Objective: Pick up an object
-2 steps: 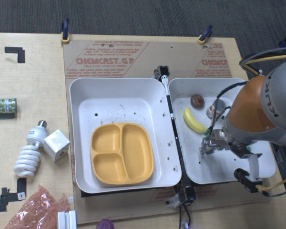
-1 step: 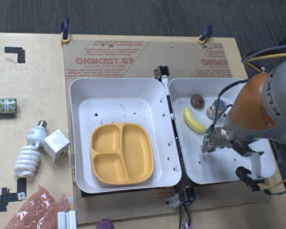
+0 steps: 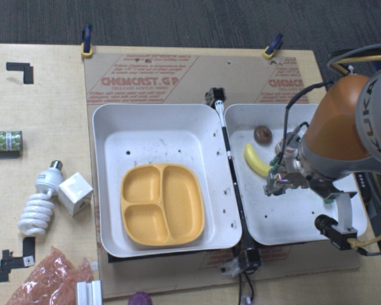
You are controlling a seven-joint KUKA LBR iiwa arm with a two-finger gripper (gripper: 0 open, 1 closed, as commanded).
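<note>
Scanning from nine o'clock: a green can, a spiral bulb and a small white cube sit on the tabletop, well outside the action. Next, the left bin carries a yellow divided plate. Across the divider, the right bin holds the banana, long axis running from eleven to five o'clock, with a brown round object just at its twelve. The claw hovers near the banana's lower end, banana lying toward its ten o'clock. Whether it is clenched or released, I cannot tell. Open bin floor lies at its six; the divider wall crowds nine.
</note>
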